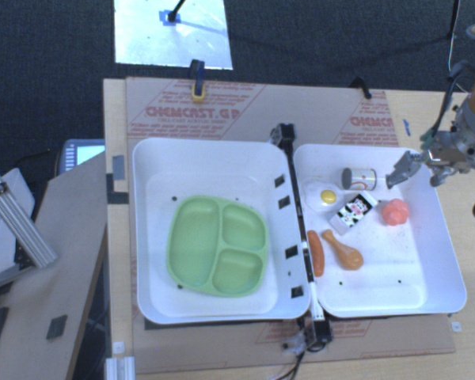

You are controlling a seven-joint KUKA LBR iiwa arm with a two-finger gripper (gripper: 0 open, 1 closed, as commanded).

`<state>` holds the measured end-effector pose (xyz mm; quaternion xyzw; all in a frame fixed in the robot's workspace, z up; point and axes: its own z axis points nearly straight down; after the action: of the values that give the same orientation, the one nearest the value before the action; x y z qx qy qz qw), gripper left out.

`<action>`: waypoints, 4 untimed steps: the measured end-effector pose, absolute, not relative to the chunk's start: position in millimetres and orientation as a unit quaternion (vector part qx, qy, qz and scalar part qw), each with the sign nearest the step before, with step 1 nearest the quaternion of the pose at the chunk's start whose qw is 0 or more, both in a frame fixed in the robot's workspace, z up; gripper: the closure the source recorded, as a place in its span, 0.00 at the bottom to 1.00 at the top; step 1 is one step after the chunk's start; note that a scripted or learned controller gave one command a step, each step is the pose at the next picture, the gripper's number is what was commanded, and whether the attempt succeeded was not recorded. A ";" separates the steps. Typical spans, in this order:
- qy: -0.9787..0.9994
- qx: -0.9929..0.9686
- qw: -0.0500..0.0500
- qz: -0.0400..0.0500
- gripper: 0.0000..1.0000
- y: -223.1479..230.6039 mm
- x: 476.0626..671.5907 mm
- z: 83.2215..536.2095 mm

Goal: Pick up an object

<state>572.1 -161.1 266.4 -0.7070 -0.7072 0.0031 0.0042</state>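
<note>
Left bin (154,161) had a green divided plate (218,246) sitting mid-floor. Right bin (435,279) held the small stuff: chicken drumstick (343,249) and sausage (315,252) toward its left edge, pink blob (394,211) right side, can (359,179) near the back edge. Gripper (418,170) hung spread open over the back right corner, nothing in it.

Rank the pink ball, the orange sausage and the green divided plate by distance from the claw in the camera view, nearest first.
Measured from the claw at the right bin's far right edge:
1. The pink ball, just below it in the right bin.
2. The orange sausage, by the right bin's left wall.
3. The green divided plate, in the left bin.
</note>
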 end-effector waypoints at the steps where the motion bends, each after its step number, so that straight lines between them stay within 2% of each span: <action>1: -0.708 -0.706 0.000 0.000 0.00 -160.6 574.1 272.9; 3: -0.707 -0.707 0.000 0.000 0.00 -154.3 564.6 184.7; 4: -0.707 -0.707 0.001 0.000 0.00 -154.7 568.9 123.4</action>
<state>568.9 -154.7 123.4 -0.7068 -0.7074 0.0003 0.0006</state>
